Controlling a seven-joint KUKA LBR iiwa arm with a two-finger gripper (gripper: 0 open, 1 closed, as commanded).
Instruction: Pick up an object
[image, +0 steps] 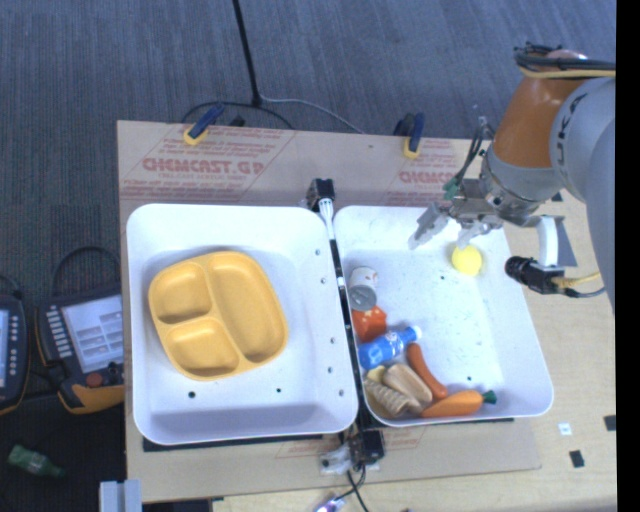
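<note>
My gripper (447, 231) hangs over the far part of the right bin (520, 345), and it is open, its fingers spread with nothing between them. A small yellow ball (466, 261) lies on the bin floor just in front of the right finger, apart from the other objects. Clustered at the bin's near left are a red-orange bottle (368, 322), a blue bottle (386, 348), two carrots (455, 403), some beige pieces (398, 388) and a small silver-capped item (361, 292).
The left bin (160, 225) holds a yellow divided plate (215, 312). A ridge (340, 290) runs between the two bins. Clamps (411, 140) and cables sit at the board's far edge. A black fitting (530, 272) juts beside the right bin's wall.
</note>
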